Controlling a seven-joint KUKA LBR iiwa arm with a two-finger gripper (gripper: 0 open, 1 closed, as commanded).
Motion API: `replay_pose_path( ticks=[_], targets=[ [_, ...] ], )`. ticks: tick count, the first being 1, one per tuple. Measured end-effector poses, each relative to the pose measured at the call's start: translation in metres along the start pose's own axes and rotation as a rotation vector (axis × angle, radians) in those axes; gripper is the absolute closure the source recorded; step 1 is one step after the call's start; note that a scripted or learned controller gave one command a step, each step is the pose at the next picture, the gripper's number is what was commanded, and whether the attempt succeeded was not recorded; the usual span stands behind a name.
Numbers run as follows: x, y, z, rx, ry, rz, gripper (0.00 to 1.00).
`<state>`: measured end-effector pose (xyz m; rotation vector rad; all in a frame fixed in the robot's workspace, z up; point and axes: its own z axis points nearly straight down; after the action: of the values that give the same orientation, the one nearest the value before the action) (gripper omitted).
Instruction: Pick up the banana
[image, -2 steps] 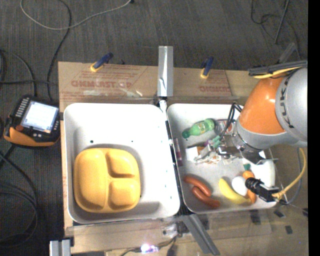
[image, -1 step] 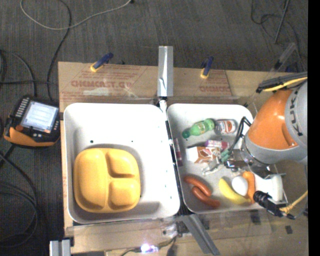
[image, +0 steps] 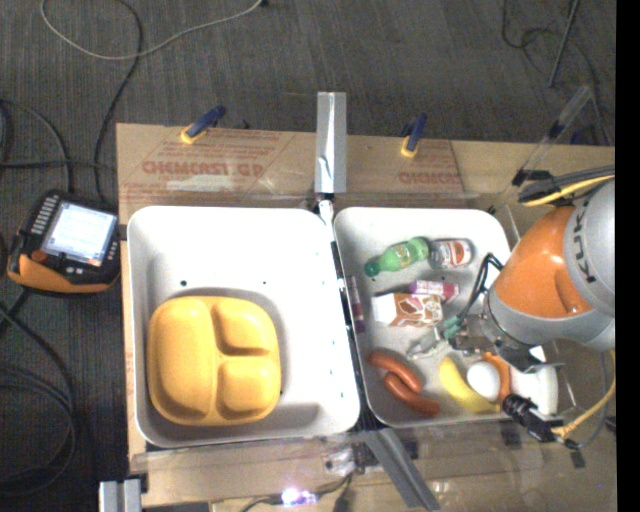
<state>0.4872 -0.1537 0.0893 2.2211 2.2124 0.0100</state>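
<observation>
Over on the right-hand shallow white plastic bin (image: 500, 235), the grey KUKA arm with its orange band (image: 545, 270) comes in from the right edge, and its two-finger gripper (image: 455, 335) sits low over the middle of the clutter. Honestly can't tell if the pincer is clenched or released, it's too small and tangled up with cables at that spot. The short yellow banana (image: 458, 387) lies on the bin floor near the front wall, just below the gripper, with nothing gripping it as far as I can see. Right beside it on the right is a white egg-shaped object (image: 484, 379), and to its left are two reddish-brown sausages (image: 403, 381). Further back there's a green plastic bottle (image: 397, 255) lying on its side, a small red-and-silver can (image: 451, 252), and a brown-and-white snack packet (image: 415, 305). Left-hand white bin (image: 140, 250) holds a yellow divided plastic tray (image: 213, 358), well apart from the banana.
</observation>
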Motion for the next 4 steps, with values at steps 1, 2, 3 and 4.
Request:
replay_pose_path(
  ticks=[1, 2, 3, 4],
  targets=[
    [-0.001, 0.001, -0.010, -0.004, -0.004, 0.000, 1.00],
    [-0.048, 0.002, -0.002, -0.004, 0.003, 0.031, 1.00],
    [-0.035, 0.005, 0.000, 0.003, 0.021, 0.014, 0.00],
    [-0.040, 0.005, -0.010, -0.004, 0.005, 0.018, 1.00]
  ],
)
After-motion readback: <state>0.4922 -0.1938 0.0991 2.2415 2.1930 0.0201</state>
